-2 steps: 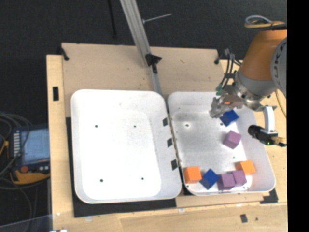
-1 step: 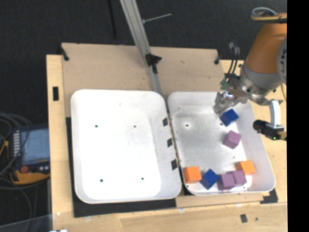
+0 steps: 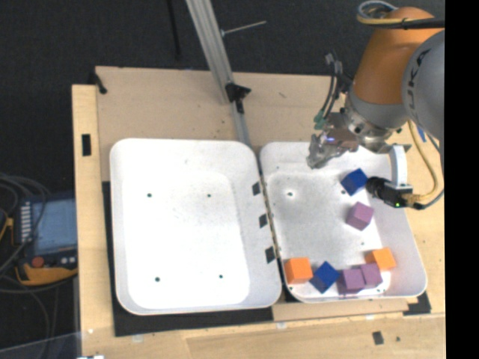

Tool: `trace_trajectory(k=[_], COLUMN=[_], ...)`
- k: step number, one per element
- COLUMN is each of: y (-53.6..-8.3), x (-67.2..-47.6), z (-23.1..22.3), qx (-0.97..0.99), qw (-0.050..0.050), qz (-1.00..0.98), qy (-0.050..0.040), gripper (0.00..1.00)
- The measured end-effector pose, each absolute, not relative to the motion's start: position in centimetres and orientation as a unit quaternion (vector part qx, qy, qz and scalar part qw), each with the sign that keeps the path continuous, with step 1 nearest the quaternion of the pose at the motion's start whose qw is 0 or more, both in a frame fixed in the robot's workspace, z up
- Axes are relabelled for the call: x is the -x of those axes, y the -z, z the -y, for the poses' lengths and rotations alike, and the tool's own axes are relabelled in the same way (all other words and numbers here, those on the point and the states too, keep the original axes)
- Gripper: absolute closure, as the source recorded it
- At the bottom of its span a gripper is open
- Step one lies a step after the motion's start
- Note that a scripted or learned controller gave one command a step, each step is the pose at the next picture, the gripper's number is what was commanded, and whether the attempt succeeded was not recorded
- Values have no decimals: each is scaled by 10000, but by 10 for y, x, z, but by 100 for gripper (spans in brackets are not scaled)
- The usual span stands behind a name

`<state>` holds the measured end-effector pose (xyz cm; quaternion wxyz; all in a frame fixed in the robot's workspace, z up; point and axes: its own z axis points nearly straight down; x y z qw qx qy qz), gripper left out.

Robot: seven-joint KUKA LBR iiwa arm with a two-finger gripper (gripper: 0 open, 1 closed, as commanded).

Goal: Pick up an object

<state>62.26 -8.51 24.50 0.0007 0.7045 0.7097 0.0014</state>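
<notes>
The right bin (image 3: 299, 200) holds several small blocks. A blue cube (image 3: 354, 181) lies near its far right, with a purple cube (image 3: 360, 216) just below it. Along the near edge sit an orange block (image 3: 299, 269), a blue block (image 3: 325, 276), two purple blocks (image 3: 360, 279) and another orange block (image 3: 384, 258). My gripper (image 3: 323, 152) hangs over the far edge of the right bin, left of the upper blue cube and apart from it. Nothing shows between its fingers.
The left bin (image 3: 187, 223) lies beside the right one. A grey metal post (image 3: 213, 43) slants up from between the bins at the back. A black cable connector (image 3: 389, 193) hangs by the right bin's rim. The wooden bench (image 3: 150, 103) surrounds both bins.
</notes>
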Motion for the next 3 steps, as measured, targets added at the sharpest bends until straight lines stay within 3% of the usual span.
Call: trace_trajectory(k=[1, 3], y=[-237, -232], x=[-636, -629], z=[32, -62], qx=[-7048, -7047], qw=[8, -7], qz=[-7094, -7095], qy=[-7, 0], gripper=[100, 100])
